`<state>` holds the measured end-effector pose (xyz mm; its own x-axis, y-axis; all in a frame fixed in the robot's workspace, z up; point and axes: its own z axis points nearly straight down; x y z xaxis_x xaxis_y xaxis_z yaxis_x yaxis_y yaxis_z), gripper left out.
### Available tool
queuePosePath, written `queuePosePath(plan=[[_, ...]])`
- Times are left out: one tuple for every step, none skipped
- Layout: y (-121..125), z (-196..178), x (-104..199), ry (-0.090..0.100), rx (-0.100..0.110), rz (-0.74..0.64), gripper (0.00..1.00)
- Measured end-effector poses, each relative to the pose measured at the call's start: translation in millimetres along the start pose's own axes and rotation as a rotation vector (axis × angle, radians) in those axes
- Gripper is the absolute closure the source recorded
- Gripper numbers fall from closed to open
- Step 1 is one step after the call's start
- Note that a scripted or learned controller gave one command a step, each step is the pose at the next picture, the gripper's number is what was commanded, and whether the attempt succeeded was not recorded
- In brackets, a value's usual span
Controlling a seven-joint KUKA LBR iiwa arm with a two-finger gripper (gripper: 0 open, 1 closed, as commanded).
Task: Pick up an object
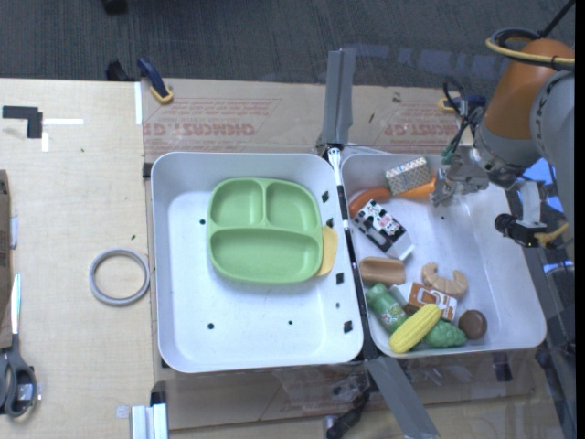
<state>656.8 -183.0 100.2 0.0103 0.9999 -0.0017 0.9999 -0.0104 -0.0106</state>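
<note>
Yellow corn [414,327] lay nearest me in the right bin [512,282], then bread [382,270], cow-print carton [380,224], carrot [416,190]. Gripper [445,190] hovered beside the carrot; I couldn't tell its fingers' state. Green plate [265,230] occupied the left bin [174,273].

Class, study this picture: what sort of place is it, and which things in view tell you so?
Most likely a robotics lab bench set up for picking trials. A robot arm reaches over two white bins; one bin holds toy food such as a corn cob, and tape and scissors lie alongside.
</note>
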Motion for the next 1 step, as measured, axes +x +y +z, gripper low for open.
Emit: queuePosePath(plan=[[1.2,-1.0,0.5,0.000,-0.004,-0.001,0.00]])
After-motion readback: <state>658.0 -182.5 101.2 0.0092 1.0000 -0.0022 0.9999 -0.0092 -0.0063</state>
